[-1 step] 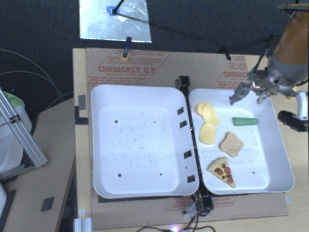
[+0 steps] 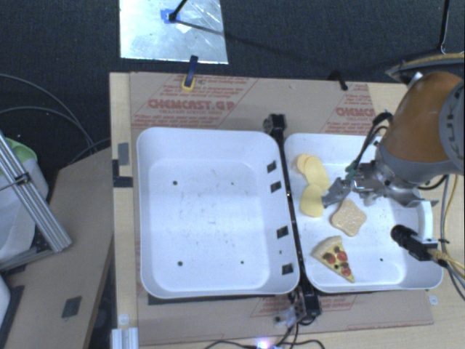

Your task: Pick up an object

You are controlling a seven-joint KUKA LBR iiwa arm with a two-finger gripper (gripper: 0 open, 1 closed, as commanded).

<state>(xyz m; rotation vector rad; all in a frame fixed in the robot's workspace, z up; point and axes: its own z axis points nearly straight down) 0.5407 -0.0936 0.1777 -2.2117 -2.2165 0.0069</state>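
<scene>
The right bin (image 2: 378, 267) holds several toy food pieces. Two pale yellow round slices (image 2: 311, 168) lie near its far left corner. Just below them sits a yellow chunk (image 2: 312, 201). A tan slice of toast (image 2: 349, 217) lies toward the middle, and a pizza slice (image 2: 334, 257) rests near the front. My gripper (image 2: 338, 191) hangs low over the bin between the yellow chunk and the toast, close to both. Nothing is visibly held in it. The grey arm with its orange band (image 2: 425, 118) reaches in from the right.
The left bin (image 2: 149, 217) stands beside the right one, with a black divider strip (image 2: 289, 217) between them. Both rest on a cardboard sheet (image 2: 218, 100). A shiny metal plate (image 2: 173, 20) lies beyond the bench.
</scene>
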